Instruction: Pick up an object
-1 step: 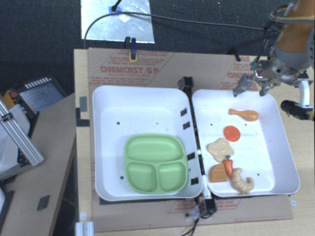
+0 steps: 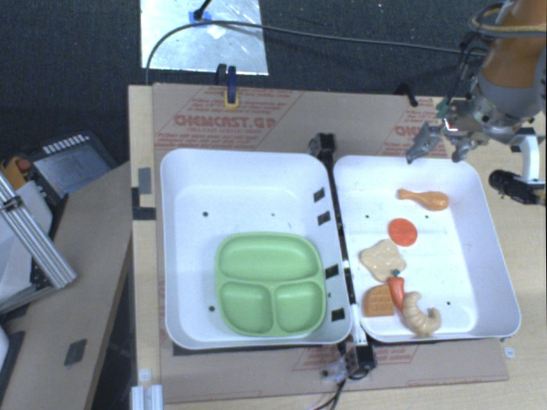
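Chicken drumstick [image 2: 424, 198] lying flat in right bin [image 2: 491, 229], nearest item below the jaws, apart from them, untouched. Gripper [image 2: 442, 146] hovering over that bin's far rim, fingers spread wide, nothing between them. Further below the jaws, toward the near side: red tomato slice [image 2: 402, 231], then pale bread slice [image 2: 381, 259] just beside it. Lower still, a tight cluster by the near wall: orange cracker [image 2: 378, 301], red carrot-like piece [image 2: 397, 289] resting against it, beige shrimp [image 2: 420, 314] curled alongside. All six items sitting on the bin floor, none lifted. Well off to the jaws' far side, in left bin [image 2: 197, 195]: green divided plate [image 2: 271, 283], three compartments, sitting toward the near wall. Orange band of arm [image 2: 517, 49] visible above the wrist, at the view's upper right. Yellow-and-blue clamp [image 2: 229, 88] on bench's far edge, well clear of the jaws.
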`<state>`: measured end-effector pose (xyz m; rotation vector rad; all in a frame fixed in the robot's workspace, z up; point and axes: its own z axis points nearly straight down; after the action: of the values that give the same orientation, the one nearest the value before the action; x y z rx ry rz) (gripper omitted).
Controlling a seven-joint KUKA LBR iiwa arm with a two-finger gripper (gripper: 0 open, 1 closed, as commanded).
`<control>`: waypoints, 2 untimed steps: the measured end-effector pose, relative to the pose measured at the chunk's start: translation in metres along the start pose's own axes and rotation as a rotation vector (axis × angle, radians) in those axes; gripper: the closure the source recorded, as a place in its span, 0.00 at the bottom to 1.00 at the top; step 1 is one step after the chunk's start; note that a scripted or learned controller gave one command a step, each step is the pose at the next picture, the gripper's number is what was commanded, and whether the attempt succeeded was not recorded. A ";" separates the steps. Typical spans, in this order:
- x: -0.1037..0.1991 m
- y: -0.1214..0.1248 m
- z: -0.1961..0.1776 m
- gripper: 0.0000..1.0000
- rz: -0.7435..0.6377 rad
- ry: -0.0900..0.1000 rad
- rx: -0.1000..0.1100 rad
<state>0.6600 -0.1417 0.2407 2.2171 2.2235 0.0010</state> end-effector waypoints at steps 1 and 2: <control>-0.005 0.000 0.042 0.00 0.002 0.000 0.002; 0.004 0.004 0.096 0.00 -0.002 0.000 0.000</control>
<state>0.6644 -0.1377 0.1451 2.2150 2.2260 0.0010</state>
